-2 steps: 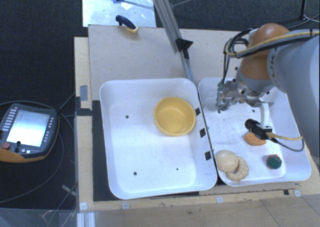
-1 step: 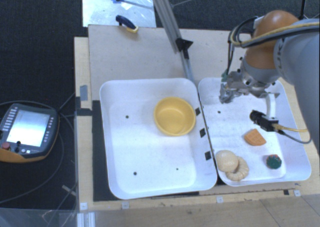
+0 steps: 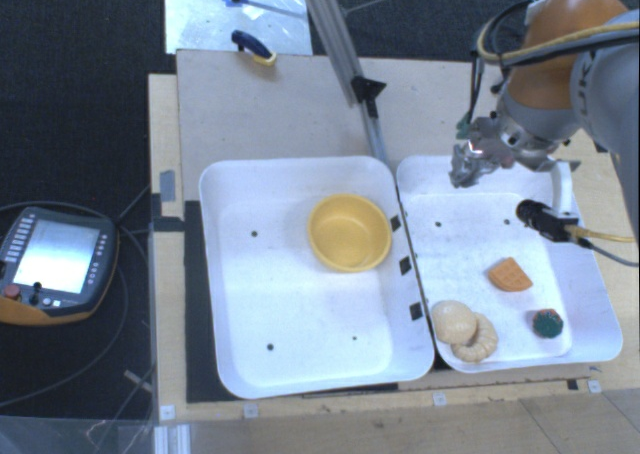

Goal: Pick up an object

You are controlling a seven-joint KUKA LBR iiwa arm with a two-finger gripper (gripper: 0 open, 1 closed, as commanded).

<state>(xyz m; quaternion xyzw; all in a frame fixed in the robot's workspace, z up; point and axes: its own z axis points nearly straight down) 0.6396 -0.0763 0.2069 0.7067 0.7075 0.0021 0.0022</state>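
The hand (image 3: 466, 168) is hanging over the far left corner of the right bin (image 3: 600, 287); I cannot tell its state. The orange wedge (image 3: 510, 275) is lying nearest, toward the camera and slightly right, with the pale rolls (image 3: 465, 328) and green ball (image 3: 547, 322) sitting beyond it.

the arm (image 3: 590, 72) is smooth grey with a rounded glossy orange band above the wrist, yellow and black cables looping over it, plus a busy metallic gripper (image 3: 466, 170) and a white bracket with a black cylinder bolted on
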